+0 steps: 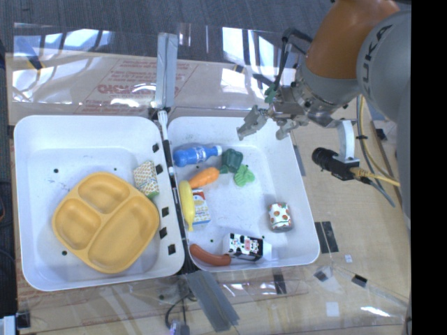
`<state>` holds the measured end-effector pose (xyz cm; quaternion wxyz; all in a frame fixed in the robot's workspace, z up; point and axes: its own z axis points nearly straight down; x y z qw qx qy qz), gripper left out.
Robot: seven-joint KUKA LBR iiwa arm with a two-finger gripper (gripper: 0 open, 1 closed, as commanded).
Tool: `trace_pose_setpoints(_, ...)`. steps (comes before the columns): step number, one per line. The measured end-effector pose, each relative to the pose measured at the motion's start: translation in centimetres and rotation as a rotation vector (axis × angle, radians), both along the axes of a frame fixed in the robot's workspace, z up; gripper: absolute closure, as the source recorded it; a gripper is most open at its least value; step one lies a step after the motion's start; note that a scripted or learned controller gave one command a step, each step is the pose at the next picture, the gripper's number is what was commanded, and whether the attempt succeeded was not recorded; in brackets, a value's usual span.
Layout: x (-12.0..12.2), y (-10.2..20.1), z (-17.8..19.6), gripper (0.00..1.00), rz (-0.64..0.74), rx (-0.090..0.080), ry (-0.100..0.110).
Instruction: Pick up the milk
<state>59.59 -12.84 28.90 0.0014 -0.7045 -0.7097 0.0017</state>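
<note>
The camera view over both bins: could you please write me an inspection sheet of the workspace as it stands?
Surface: two shallow white bins, left bin and right bin, side by side on a wooden bench.
Job's things: cow-patterned black and white milk carton lying near the right bin's front wall, untouched.
Clutter: yellow divided plate and patterned wedge in the left bin; blue bottle, carrot, banana, sausage, green pieces, spotted can in the right.
Grippers: end effector above the right bin's back edge, holding nothing.
Cables: yellow and black cables beside the arm.
Surroundings: clear panels behind the bins.
</note>
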Motion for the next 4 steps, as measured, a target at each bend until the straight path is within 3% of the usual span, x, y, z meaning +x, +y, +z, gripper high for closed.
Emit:
trace_pose_setpoints(1, -7.1, 6.3, -6.5, 0.00, -0.246, 0.000, 0.002)
trace_pose_setpoints(2, -11.4, 3.6, -16.6, 0.00, -0.422, 0.000, 0.002)
trace_pose_setpoints(3, -10.3, 10.4, -7.1, 0.00, -0.631, 0.000, -0.001)
trace_pose_setpoints(4, -11.4, 22.6, -9.2, 0.00, -0.581, -0.003, 0.003)
